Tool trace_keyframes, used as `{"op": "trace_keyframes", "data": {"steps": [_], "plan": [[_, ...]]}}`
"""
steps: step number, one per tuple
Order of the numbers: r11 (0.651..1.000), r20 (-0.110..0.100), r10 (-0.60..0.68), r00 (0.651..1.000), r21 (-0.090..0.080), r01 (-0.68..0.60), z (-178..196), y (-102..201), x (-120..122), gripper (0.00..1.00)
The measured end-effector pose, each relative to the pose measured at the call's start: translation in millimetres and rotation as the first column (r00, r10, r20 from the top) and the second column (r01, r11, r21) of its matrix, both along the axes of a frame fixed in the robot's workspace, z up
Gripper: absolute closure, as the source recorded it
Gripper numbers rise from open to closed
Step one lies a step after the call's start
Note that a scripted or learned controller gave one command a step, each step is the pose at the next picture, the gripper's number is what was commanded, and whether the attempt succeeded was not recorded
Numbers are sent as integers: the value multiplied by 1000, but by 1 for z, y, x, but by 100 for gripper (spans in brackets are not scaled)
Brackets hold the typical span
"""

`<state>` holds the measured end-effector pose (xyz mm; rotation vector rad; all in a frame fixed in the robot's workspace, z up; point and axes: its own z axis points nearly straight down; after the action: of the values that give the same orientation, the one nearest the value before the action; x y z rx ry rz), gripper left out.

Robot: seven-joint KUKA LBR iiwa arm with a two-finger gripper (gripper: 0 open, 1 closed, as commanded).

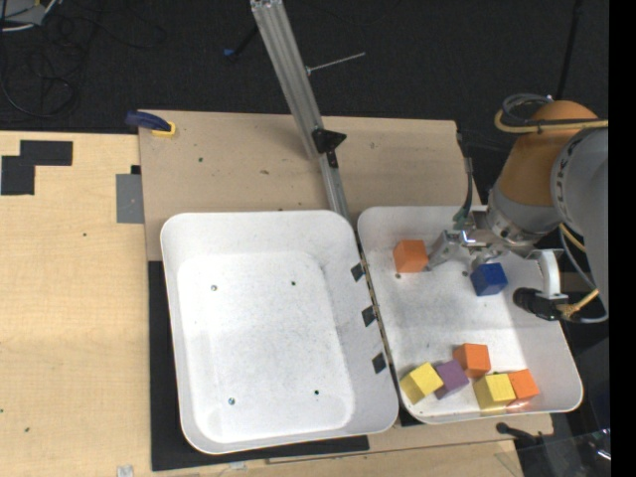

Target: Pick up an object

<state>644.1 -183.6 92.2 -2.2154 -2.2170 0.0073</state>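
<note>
Over right bin [556,391], jaws [459,244] blurred, btwn orange block [409,256], blue cube [489,279].

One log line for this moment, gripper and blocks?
gripper over right bin | between orange block and blue block | holding nothing
</note>
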Motion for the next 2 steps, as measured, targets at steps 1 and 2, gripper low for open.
{"op": "trace_keyframes", "data": {"steps": [1,2], "plan": [[1000,6,0,1000,-1,0,14,0,2,100],[1000,13,1,1000,-3,-1,75,4,7,100]]}}
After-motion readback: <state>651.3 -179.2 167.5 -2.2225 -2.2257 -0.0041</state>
